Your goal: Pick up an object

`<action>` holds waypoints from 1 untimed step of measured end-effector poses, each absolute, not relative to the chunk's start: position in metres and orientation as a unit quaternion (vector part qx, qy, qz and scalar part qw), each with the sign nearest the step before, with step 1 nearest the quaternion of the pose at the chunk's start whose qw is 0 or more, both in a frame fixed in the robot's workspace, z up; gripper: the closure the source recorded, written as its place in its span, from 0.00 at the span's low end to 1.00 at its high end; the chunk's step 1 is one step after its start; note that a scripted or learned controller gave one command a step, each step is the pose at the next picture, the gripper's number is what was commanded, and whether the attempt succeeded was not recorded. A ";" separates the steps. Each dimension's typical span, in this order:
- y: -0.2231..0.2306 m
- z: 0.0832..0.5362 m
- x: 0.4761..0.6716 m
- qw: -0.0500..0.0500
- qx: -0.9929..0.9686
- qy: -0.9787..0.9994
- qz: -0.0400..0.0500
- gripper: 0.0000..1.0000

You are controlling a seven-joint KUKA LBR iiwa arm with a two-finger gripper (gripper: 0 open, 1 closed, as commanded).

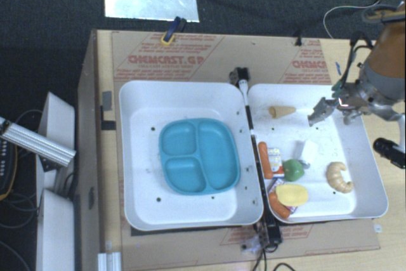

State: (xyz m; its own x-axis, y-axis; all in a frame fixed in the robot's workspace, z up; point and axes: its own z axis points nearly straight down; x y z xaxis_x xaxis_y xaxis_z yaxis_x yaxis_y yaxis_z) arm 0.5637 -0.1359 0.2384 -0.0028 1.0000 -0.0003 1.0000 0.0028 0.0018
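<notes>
Croissant (pixel 339 176) lies in the right bin (pixel 374 200), apart from the claw (pixel 322 112).

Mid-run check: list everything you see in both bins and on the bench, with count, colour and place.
left bin: 1, white, left half of bench
divided tray: 1, blue, centre of left bin
right bin: 1, white, right half of bench
cone: 1, tan, top of right bin
croissant: 1, tan, right side of right bin
green item: 1, green, middle of right bin
yellow item: 1, yellow, bottom left of right bin
carrots: 2, orange, along right bin's left wall
gripper: 1, grey, above right bin's upper right
</notes>
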 end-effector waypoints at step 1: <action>-0.115 0.096 0.518 0.002 0.707 0.707 0.001 0.00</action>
